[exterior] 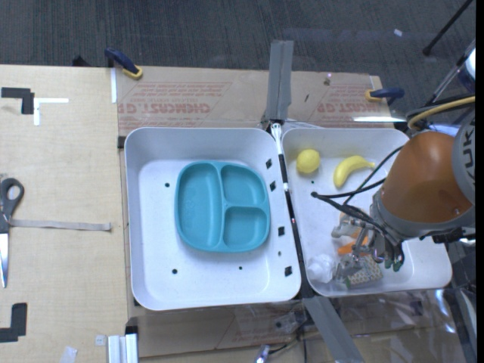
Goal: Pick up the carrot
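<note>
A small orange piece, which looks like the carrot (345, 249), lies in the right bin (423, 278), mostly hidden beneath the gripper. The gripper (361, 249) reaches down low over the front part of that bin, directly above or against the carrot. Cables and the wrist cover it, and whether anything is held is hidden. The grey arm with its orange band (423, 180) covers the bin's right half.
A yellow lemon (308, 161) and a banana (350, 169) lie at the back of the right bin. A white lump (321, 265) and a grey speckled item (364, 276) sit by the gripper. A teal divided plate (223, 205) fills the left bin (151, 278). Scissors (7, 210) lie far left.
</note>
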{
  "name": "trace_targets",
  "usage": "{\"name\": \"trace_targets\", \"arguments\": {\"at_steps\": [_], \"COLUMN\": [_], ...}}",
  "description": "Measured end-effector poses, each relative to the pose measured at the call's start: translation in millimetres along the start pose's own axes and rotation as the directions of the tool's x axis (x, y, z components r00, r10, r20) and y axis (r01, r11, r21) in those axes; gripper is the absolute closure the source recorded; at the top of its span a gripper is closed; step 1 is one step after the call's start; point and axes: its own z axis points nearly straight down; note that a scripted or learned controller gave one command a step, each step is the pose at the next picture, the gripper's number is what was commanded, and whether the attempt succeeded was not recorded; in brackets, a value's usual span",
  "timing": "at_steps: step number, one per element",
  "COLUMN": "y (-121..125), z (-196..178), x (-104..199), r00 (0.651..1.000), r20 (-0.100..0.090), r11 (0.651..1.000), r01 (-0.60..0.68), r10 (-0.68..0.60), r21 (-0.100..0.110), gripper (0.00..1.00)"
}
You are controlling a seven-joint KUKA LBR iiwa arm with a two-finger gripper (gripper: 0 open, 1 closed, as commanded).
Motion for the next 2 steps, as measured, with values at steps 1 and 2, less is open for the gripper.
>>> {"name": "trace_targets", "arguments": {"at_steps": [1,2], "y": [10,6], "z": [1,1], "x": [-61,-5], "r00": [0.995,0.913], "r20": [-0.001,-0.002], "r11": [0.995,0.913], "r01": [-0.103,-0.407], "r10": [0.103,0.407], "r21": [0.001,0.002], "gripper": [0.00,0.00]}}
